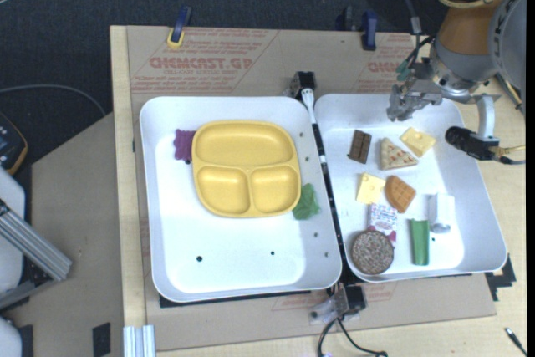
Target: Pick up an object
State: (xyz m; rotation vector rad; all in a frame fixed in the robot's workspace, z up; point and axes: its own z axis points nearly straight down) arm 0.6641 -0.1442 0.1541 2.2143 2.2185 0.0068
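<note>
You have two white bins side by side on the bench, and the left bin (pixel 167 255) is given over almost wholly to a yellow divided tray (pixel 247 166), which sits toward its far half with a purple scrap (pixel 183 144) poking out just beside its left edge and a green scrap (pixel 306 202) touching its near right corner; that layout reads as a drop-off side, kept apart from the pieces to be picked. The right bin (pixel 476 251) is where your pickable things lie, spread loosely enough that most stand clear of each other, which should give the tool room to come down around one. The gripper (pixel 407 107) hangs over the far part of that bin, near its back rim, and you cannot tell from this angle whether it is spread or closed, and nothing is visibly caught in it. Working down in size: a round brown disc (pixel 371 252) at the near edge, a green stick (pixel 419 241) beside it, a white stick (pixel 437 212), a tan triangle (pixel 396 155), a yellow wedge (pixel 417 140) closest to the tool, an orange waffle piece (pixel 399 193), a pale yellow square (pixel 370 188), a brown bar (pixel 359 145), and a small pink-and-white packet (pixel 382 218). The yellow wedge looks the likeliest target, judging by nearness alone.
</note>
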